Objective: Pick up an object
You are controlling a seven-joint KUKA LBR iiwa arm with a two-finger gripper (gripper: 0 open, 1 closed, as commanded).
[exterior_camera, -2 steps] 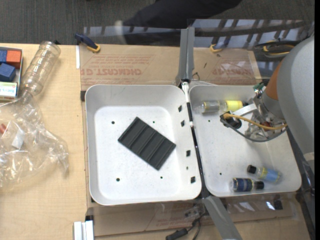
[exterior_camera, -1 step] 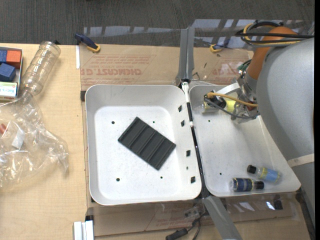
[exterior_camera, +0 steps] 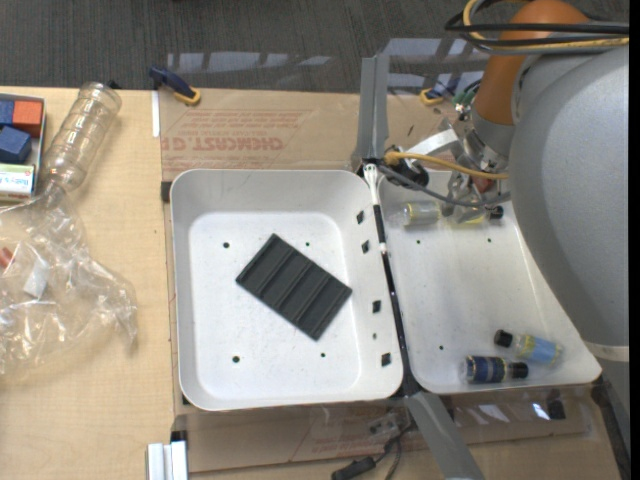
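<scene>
Two bins on my worktop, hand [exterior_camera: 468, 203] low at the right bin's [exterior_camera: 450, 298] far edge.
I can't tell its grip; small bottle [exterior_camera: 423, 213] beside it, dark ribbed slab [exterior_camera: 294, 286] in left bin [exterior_camera: 200, 298].

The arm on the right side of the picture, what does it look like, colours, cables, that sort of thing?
The arm is a bulky, rounded body in smooth light grey, with an orange band above the wrist. Black and yellow cables loop over the orange part. Lower down, the gripper is a cluster of metal parts with more yellow and black wiring and a few red and green wires around it.
</scene>
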